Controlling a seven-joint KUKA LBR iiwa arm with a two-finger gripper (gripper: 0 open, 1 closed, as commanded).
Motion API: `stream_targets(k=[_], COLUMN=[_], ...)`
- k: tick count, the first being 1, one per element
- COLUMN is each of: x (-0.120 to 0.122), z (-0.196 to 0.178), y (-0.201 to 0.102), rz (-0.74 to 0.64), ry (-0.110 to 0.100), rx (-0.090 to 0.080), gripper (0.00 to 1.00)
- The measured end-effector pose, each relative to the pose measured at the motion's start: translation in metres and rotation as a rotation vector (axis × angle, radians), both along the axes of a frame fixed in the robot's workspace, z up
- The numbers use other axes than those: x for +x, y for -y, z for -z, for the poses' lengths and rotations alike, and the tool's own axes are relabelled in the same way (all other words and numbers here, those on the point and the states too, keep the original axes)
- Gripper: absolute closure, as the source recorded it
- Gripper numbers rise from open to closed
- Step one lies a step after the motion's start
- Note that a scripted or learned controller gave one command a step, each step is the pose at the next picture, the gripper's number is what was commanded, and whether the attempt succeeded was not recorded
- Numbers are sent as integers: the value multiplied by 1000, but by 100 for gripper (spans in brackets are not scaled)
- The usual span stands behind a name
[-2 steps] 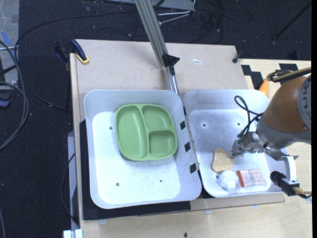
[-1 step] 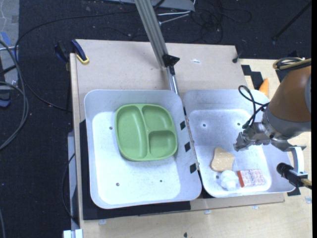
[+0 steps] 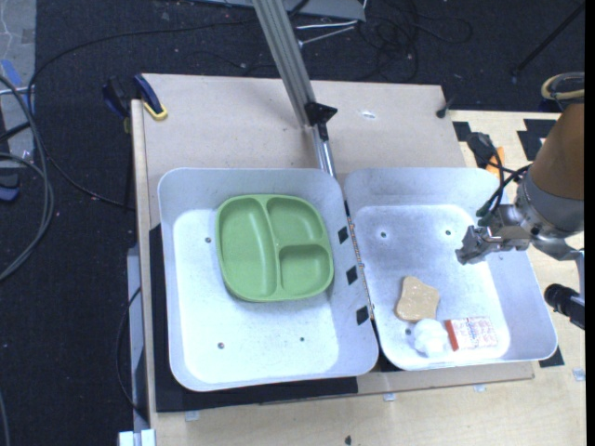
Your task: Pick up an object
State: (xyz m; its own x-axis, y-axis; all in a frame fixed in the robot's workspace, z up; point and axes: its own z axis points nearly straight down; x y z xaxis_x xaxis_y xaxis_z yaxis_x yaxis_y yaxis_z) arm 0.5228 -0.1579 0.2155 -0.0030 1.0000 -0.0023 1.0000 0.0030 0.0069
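Above the right bin, up and right of the toast, I see my gripper carrying nothing, its spread beyond my telling, so I judge this the approach, next needing descent onto the toast.

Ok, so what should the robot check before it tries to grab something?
1. Things to grab in the right bin: ok. A tan slice of bread, a white ball and a red-and-white packet lie there.
2. Gripper over that bin: ok, near its right side.
3. Gripper above a thing: not ok, all three lie nearer the front.
4. Things spaced apart: not ok, the ball touches bread and packet.
5. Fingers open: cannot tell.
6. Green plate out of the way: ok, in the left bin.
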Motion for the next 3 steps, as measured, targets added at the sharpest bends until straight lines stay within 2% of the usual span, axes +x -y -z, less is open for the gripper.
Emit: stream_targets(k=[1, 2, 3], x=[-5, 0, -8], z=[-61, -53, -34], y=[-3, -58, -111], rz=[0, -5, -4], ry=[1, -7, -9], rx=[0, 3, 4], gripper=[100, 100, 100])
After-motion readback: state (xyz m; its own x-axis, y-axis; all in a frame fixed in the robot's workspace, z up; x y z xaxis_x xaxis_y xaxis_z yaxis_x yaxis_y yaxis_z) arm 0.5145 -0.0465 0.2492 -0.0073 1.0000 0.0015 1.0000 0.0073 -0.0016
